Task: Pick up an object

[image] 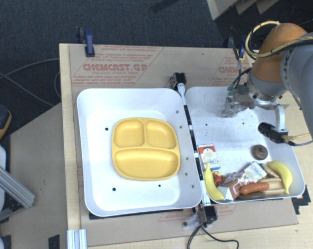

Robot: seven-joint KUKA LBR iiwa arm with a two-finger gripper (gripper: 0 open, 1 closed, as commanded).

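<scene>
My gripper (pixel 233 107) hangs low over the far part of the right bin (pixel 224 134), above bare white floor, with no object beneath it. The loose objects lie toward that bin's near end. A small red, white and blue carton (pixel 209 156) lies by the left wall. One yellow banana (pixel 213 183) sits at the near left corner and another banana (pixel 282 174) at the near right. Between them lie a sausage in a bun (pixel 254 189) and a crumpled packet (pixel 251 172). A brown round piece (pixel 259 151) sits alone right of centre.
The left bin (pixel 94 139) holds a yellow divided plate (pixel 145 149) in its middle. A black clip (pixel 178 79) joins the bins at the far end. Cardboard (pixel 120 61) surrounds the bins, with a blue clamp (pixel 87 41) at its far left.
</scene>
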